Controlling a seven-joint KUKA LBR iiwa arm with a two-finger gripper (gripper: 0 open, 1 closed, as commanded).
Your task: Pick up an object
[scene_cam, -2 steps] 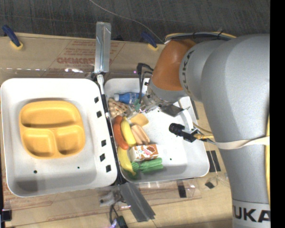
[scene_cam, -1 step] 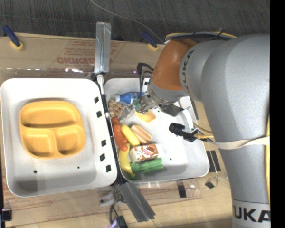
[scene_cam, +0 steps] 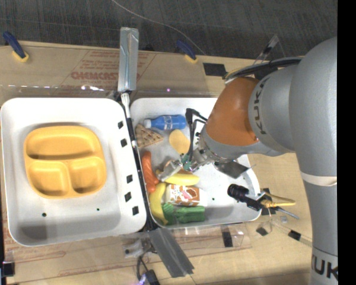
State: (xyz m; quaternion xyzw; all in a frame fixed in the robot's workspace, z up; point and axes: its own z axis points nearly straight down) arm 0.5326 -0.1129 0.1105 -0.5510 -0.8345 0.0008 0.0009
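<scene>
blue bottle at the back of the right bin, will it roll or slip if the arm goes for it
The bottle lies on its side, so a nudge across its length would probably roll it. Its smooth, rounded body looks apt to slip from a shallow grip. It sits close to the right bin's back wall, which may stop it rolling far. It looks small, and likely light.

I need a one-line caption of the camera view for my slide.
KUKA arm's claw lowered into the right bin among a banana, blue bottle and other items; yellow tray in left bin.
</scene>
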